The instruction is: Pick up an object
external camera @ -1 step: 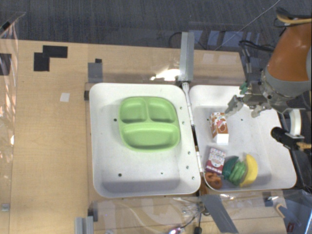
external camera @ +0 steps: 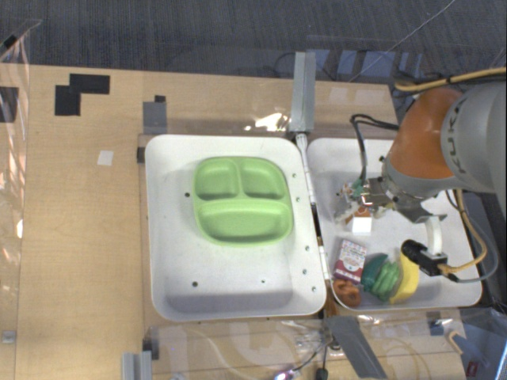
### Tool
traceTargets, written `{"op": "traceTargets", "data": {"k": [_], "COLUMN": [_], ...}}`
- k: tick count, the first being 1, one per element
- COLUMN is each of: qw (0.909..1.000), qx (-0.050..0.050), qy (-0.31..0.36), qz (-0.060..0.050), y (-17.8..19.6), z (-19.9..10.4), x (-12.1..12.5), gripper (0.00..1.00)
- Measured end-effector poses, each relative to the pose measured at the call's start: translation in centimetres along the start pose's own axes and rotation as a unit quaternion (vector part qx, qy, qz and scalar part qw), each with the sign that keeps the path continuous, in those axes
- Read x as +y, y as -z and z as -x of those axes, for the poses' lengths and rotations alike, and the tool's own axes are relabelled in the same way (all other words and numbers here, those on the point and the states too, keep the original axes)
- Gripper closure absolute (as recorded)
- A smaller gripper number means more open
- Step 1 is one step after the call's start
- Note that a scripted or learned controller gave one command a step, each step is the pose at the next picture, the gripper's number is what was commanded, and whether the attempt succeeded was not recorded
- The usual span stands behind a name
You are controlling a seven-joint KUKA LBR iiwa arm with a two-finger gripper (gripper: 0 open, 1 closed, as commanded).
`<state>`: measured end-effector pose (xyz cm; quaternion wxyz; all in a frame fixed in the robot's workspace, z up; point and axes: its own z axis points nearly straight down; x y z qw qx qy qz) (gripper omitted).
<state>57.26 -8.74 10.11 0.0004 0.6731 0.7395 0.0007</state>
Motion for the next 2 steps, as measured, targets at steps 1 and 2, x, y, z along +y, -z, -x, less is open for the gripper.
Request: {"op": "traceTargets", "data": {"k": [1,2], "qw": [1.0000,0.9978], "qx": [0.001,-0.001], "qy": [0.001,-0.067], "qz": [0.001,0.001], "y": [1.1,10.6], "z": [0.0,-2.5], "x": [0.1,7.3], "gripper": [1.00,1.00]}}
